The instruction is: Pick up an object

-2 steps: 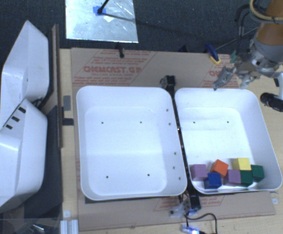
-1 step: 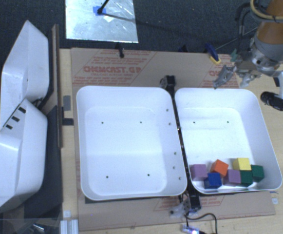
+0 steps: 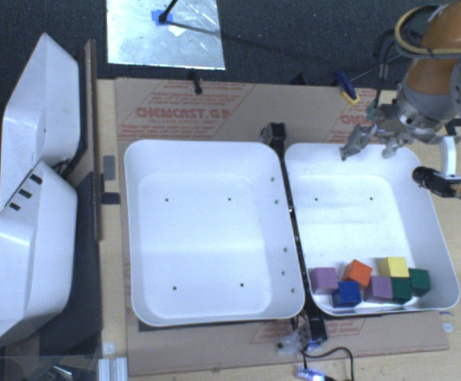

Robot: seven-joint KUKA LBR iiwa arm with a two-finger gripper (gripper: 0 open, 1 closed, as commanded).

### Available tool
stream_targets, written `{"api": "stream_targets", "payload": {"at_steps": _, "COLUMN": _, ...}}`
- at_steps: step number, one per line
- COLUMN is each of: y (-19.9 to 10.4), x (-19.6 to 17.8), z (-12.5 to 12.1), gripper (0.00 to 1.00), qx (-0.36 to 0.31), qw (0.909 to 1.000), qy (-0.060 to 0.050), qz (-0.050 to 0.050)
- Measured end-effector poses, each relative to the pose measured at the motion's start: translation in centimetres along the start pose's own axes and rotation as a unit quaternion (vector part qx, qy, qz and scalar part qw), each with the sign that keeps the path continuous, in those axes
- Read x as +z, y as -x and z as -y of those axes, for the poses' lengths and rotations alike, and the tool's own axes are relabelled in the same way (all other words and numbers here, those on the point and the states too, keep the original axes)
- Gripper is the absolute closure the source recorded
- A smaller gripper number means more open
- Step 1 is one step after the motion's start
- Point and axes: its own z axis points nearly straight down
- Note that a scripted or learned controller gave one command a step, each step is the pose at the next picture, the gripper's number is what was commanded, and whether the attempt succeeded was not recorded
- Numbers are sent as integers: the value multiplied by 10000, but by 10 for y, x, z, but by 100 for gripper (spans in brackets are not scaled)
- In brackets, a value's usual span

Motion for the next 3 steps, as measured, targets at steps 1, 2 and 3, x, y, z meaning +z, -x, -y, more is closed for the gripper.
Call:
{"api": "stream_targets", "payload": {"at_steps": 1, "y": 0, "x": 42, "z": 4, "gripper": 0, "qx": -4, "qw": 10000, "qy": 6, "qz": 0}}
{"api": "stream_targets", "payload": {"at_steps": 2, "y": 9, "x": 89, "z": 8, "gripper": 0, "qx": 0, "qw": 10000, "qy": 5, "qz": 0}}
{"api": "stream_targets", "payload": {"at_steps": 3, "y": 9, "x": 76, "z": 6, "gripper": 100, "qx": -3, "qw": 10000, "qy": 31, "qz": 5}}
